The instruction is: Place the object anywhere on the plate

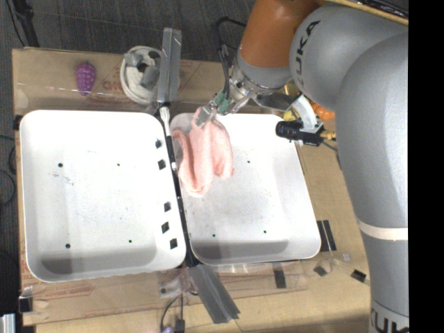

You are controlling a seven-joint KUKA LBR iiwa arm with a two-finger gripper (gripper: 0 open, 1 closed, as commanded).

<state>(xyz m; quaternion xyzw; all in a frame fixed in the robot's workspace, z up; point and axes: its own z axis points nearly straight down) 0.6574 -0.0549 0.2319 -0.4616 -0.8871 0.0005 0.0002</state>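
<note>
Pink cloth (203,157) hangs from pincer (208,114), top corner pinched betw. the fingertips, so pincer is closed on it. Cloth drapes down over upper-left part of right bin (277,207), approx 10 o'clock of that bin, lower folds near or touching bin floor, can't tell which. Cloth's left edge sits just beside the divider betw. the two bins. Arm (333,68) enters from 3 o'clock of frame, orange band above wrist at approx 1 o'clock. Left bin (83,186) at 9 o'clock of frame, few dark specks on its floor. On table (41,68) at 11 o'clock: small purple object (85,77), looks like grape bunch, well apart from bins. Near it toward 12 o'clock, white round item (139,71), blurry, type unclear. Grey bar (168,64) stands just beside that item, above bin divider.
</note>
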